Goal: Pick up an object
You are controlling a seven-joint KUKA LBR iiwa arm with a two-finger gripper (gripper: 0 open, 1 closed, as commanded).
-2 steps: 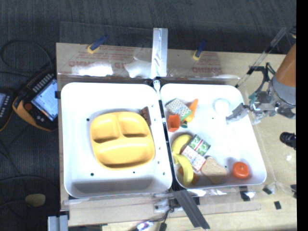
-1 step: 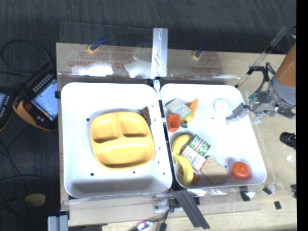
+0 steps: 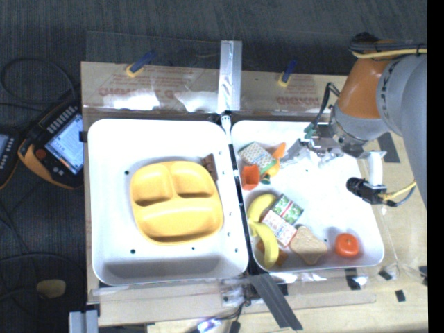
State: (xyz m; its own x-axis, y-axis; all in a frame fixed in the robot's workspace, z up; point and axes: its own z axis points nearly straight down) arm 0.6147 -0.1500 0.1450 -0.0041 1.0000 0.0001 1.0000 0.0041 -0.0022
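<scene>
Camera view has the gripper (image 3: 300, 148) low over the right bin (image 3: 361, 252), near the back; can't tell its grip state. Guessing it's lined up for the orange carrot (image 3: 279, 150) right beside it. Count: one banana (image 3: 262, 220), one tomato (image 3: 347, 243); left bin (image 3: 111, 255) holds one yellow tray (image 3: 176, 201).
</scene>
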